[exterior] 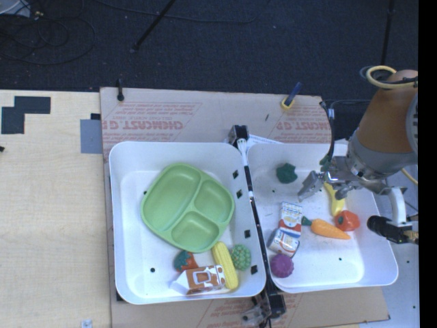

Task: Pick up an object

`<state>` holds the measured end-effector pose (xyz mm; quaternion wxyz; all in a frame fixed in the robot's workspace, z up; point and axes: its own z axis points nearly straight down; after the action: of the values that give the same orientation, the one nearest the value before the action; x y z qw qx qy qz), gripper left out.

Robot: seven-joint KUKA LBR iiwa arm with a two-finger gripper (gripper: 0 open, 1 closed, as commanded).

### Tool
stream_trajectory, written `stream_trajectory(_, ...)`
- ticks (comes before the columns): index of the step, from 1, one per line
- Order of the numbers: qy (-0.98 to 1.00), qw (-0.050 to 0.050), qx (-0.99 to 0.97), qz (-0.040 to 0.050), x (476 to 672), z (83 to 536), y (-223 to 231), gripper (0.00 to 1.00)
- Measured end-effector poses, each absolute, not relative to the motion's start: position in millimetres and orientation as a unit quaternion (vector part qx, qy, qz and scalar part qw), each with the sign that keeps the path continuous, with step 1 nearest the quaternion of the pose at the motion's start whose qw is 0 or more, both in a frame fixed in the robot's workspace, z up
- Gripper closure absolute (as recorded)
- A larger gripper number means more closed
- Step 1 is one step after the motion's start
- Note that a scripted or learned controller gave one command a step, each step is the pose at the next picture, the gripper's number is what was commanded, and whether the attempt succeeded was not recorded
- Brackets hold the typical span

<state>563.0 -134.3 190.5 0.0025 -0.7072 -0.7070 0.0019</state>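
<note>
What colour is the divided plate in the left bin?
Light green; the divided plate shows plainly in the camera view, lying in the left bin.

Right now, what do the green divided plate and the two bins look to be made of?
Green divided plate: likely moulded plastic, matte, uniform colour with soft rounded dividers. Left bin and right bin: probably thin formed plastic, smooth white with rounded corners and a slight sheen.

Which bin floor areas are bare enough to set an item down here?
Right bin: bare floor along the near edge, right of the purple ball and below the carrot. Left bin: a bare strip left of the green plate. Crowded: the left bin's near corner around the corn, and under the gripper.
</note>
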Motion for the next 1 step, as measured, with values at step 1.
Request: stream_trajectory(1, -0.707, 0.003, -0.707, 0.002, 622.6, 104.0, -95.5, 0.0)
